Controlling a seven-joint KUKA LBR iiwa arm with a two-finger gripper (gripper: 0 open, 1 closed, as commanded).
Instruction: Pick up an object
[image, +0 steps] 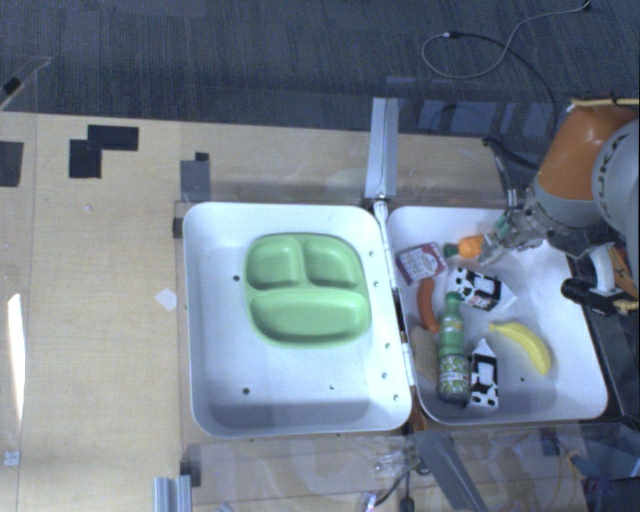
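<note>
No pickup is judged to have been completed: nothing is seen lifted clear of the right bin (600, 395). The gripper (512, 232) is placed low over that bin's far edge, near its far right corner, just beside a small orange object (468, 246); whether it is wide, narrow or closed on anything cannot be told. Possible targets lie loose in the right bin: a banana (528, 345) toward the right edge, a green bottle (452, 350) near the left wall, 2 black-and-white cartons (480, 290) and a purple packet (420, 262). The left bin (215, 300) carries 1 green divided tray (305, 290) at its middle. The bins are borne by a pale wooden bench (90, 300); dark carpet (250, 50) and a cable are seen beyond.
</note>
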